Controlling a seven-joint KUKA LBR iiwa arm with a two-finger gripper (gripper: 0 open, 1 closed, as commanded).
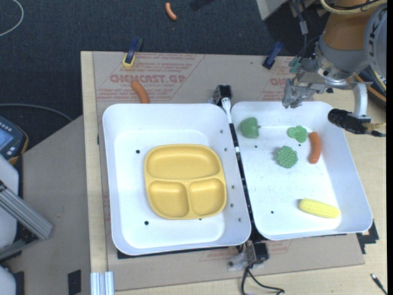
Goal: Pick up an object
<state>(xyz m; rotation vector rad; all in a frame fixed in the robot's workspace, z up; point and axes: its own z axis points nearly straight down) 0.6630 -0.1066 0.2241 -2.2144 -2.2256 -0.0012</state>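
The right bin holds several toy foods: a green pepper, a pale green leafy piece, a round broccoli head, an orange sausage and a yellow corn cob. My gripper hangs over the bin's far rim, above and behind the leafy piece. Nothing shows between its fingers, which look close together. The arm comes in from the upper right.
The left bin holds a yellow three-compartment plate. An orange sausage lies on the cardboard behind the left bin, and another lies on the dark floor. Clamps stand along the board's far edge.
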